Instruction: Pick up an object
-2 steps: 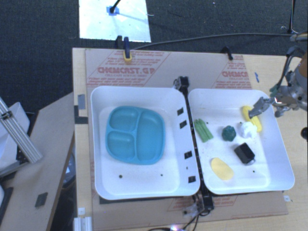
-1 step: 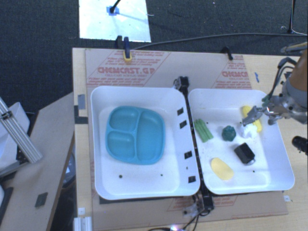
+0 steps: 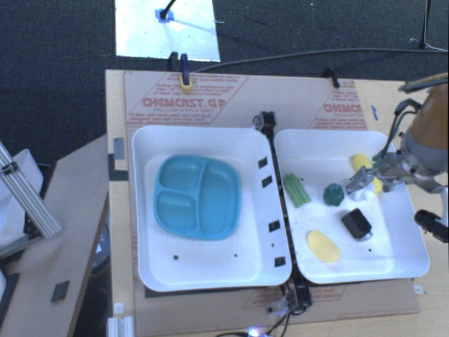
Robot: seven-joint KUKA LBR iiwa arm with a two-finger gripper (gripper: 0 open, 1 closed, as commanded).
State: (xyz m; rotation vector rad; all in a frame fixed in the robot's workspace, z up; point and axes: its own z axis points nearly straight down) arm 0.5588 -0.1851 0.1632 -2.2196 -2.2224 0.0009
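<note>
The right bin (image 3: 410, 255) holds several small objects. A green ridged block (image 3: 295, 189) lies near its left wall. A dark teal lump (image 3: 334, 194) sits at the middle, a black block (image 3: 356, 224) in front of it, and a flat yellow oval (image 3: 323, 246) near the front. A yellow piece (image 3: 362, 163) lies at the back right. My gripper (image 3: 366, 180) reaches in from the right and hangs low just in front of that yellow piece, right of the teal lump. The gripper partly hides the yellow piece.
The left bin (image 3: 154, 258) holds a blue divided plate (image 3: 198, 196). Black clips (image 3: 273, 225) line the wall where the two bins meet. The arm's orange band (image 3: 429, 121) hangs over the right bin's right edge.
</note>
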